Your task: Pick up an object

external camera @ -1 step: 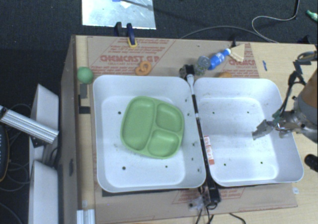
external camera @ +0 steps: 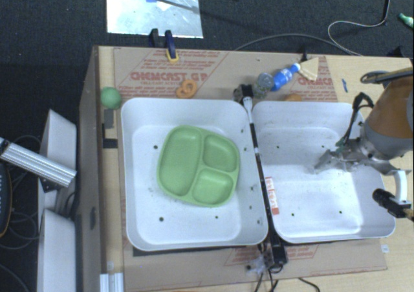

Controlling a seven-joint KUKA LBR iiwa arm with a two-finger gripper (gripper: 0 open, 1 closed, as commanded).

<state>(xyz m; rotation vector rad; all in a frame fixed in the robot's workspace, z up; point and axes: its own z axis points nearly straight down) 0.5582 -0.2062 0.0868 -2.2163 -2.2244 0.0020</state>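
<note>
A light green plate (external camera: pixel 198 166) with three compartments lies flat in the left white bin (external camera: pixel 145 219). My gripper (external camera: pixel 323 162) reaches in from the right edge and hangs low over the right white bin (external camera: pixel 304 219), near its right-hand half. It points left toward the bin's middle. Nothing shows between its fingertips.
On the cardboard behind the bins lie a blue and clear bottle (external camera: pixel 279 79), an orange ring (external camera: pixel 186 88) and a green ball (external camera: pixel 110 97). A black and blue clamp (external camera: pixel 163 41) sits at the bench's far edge. A metal rail (external camera: pixel 35 161) juts in at left.
</note>
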